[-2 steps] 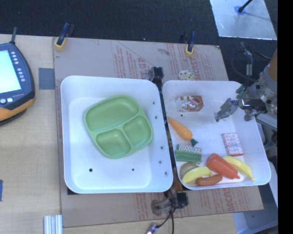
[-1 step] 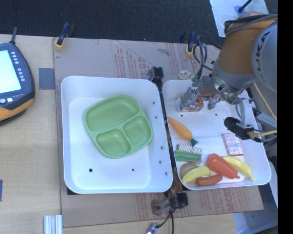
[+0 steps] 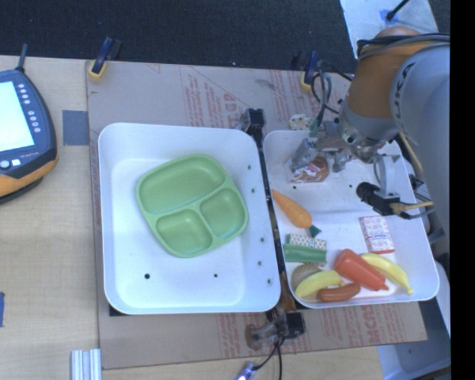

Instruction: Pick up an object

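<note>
My gripper (image 3: 315, 158) hangs low over the far left corner of the right bin (image 3: 427, 252). Directly beneath it lies a small brown and silver packet (image 3: 310, 170); whether the two touch is unclear. Nearer the front of that bin lie an orange carrot (image 3: 291, 209), a green block (image 3: 305, 252), a white and red box (image 3: 377, 234), a red pepper (image 3: 360, 269), two yellow bananas (image 3: 317, 282) (image 3: 389, 270) and a brown sausage (image 3: 339, 293). The left bin (image 3: 119, 275) holds a green divided plate (image 3: 191, 204).
The grey arm with its orange band (image 3: 384, 74) enters from the upper right and covers that bin's far right corner. A black fitting (image 3: 380, 199) juts out below the wrist. A teach pendant (image 3: 12, 137) lies on the bench at the far left.
</note>
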